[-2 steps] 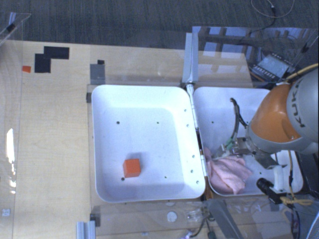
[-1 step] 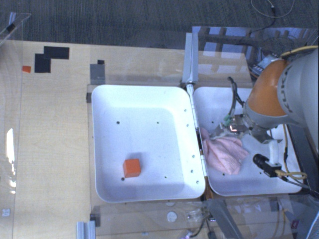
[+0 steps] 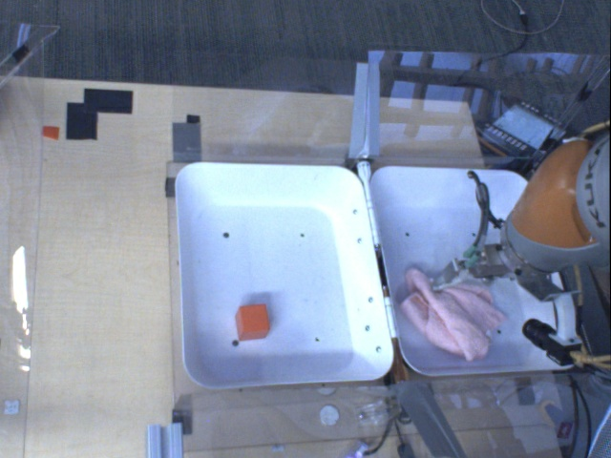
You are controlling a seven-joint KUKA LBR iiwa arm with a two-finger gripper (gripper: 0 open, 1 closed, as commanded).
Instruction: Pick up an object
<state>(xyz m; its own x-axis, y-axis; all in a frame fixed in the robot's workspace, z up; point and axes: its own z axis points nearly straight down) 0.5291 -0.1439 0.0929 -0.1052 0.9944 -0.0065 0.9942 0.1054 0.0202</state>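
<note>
Arm (image 3: pixel 558 208) low, wrist bent leftward

Two bins are set side by side on the bench (image 3: pixel 105 284), their inner walls touching along a line running from twelve to six o'clock. In the left bin (image 3: pixel 191 256) a cube (image 3: pixel 253 322) is placed toward the seven o'clock corner, apart from the walls. In the right bin (image 3: pixel 420 189) a crumpled cloth (image 3: pixel 451 320) is laid in the six o'clock half, near the dividing wall. The gripper (image 3: pixel 465 264) is positioned in the right bin just at the cloth's one o'clock edge, with the arm (image 3: pixel 558 208) extending from three o'clock. A post (image 3: pixel 364 103) is mounted at twelve o'clock, behind the junction of the bins.
</note>
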